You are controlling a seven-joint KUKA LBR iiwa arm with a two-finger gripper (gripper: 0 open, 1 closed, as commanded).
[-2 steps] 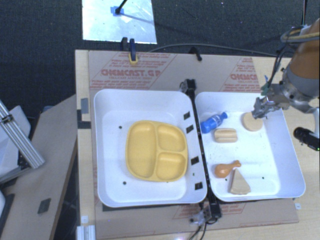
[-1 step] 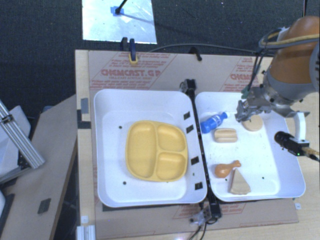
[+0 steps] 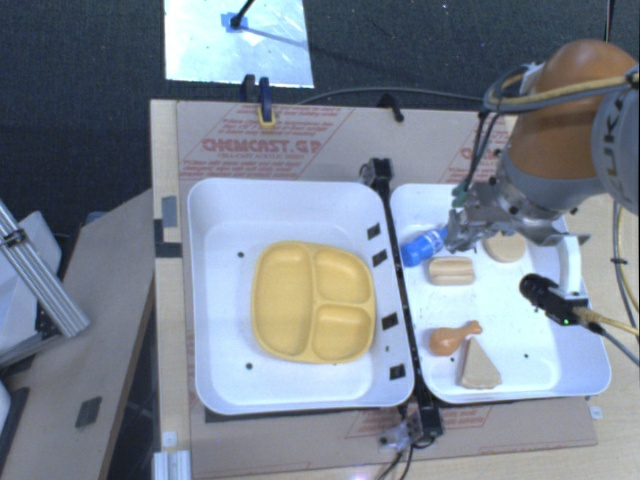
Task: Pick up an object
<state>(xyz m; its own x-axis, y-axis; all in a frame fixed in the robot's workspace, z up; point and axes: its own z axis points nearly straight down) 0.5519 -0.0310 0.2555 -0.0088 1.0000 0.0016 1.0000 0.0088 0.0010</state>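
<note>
The left bin (image 3: 215,298) contains a yellow divided plate (image 3: 313,302). The right bin (image 3: 590,373) contains a blue bottle (image 3: 421,247), a tan block (image 3: 450,270), a round beige piece (image 3: 505,249), an orange drumstick toy (image 3: 454,337) and a wedge-shaped slice (image 3: 478,367). The end effector (image 3: 468,230) sits just above the bottle's right end; its opening cannot be determined. Open floor lies toward the right bin's near right corner. Both bins rest on the table (image 3: 120,268).

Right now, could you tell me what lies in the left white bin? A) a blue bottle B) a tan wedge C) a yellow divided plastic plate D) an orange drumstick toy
C: the yellow divided plastic plate lies alone in the left white bin.
</note>
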